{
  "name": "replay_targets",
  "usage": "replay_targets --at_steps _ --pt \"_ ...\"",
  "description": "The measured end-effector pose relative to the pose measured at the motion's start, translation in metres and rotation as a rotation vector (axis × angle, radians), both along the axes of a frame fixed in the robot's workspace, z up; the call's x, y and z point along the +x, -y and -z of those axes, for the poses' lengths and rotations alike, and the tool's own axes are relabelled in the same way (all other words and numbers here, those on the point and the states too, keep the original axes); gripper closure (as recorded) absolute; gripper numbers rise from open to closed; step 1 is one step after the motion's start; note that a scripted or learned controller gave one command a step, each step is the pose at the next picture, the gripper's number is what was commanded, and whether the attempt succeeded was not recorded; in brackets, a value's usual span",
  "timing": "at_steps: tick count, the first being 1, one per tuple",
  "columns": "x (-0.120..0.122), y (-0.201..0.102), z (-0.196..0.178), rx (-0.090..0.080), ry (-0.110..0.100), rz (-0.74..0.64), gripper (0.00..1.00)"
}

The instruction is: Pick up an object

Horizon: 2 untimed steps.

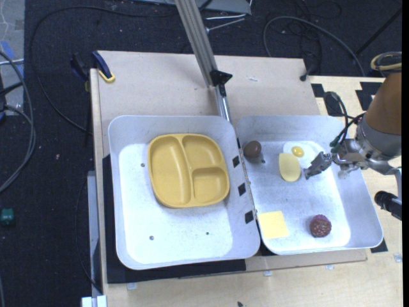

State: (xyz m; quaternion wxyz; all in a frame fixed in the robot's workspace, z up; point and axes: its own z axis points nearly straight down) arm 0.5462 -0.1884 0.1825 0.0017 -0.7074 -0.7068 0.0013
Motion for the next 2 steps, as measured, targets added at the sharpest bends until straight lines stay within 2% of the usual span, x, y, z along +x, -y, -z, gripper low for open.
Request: replay_targets --at_steps 1,2 --pt "-0.003 -0.006 0.045 0.001 0.0 -0.001 0.0" --pt "-0.002 -0.005 0.032 -0.001 0.005 -0.001 1.0"
